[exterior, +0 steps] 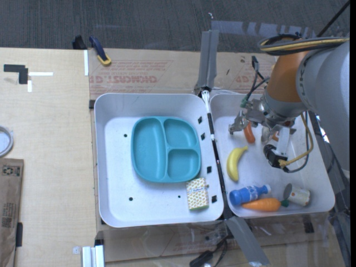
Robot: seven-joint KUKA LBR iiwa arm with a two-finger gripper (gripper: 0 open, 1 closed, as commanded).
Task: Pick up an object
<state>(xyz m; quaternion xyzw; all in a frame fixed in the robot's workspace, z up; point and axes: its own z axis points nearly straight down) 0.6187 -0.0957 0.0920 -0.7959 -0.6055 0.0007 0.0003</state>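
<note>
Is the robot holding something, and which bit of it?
It cannot be told. The gripper sits right over a small orange thing in the right bin, but no hold is visible.

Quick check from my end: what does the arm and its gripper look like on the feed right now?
The arm is bulky, rounded and grey, with an orange band above the wrist. Black cables loop beside the wrist, and a yellow-and-black cable arcs over its top. The gripper is a small grey metal assembly with white parts and more dark cabling.
</note>
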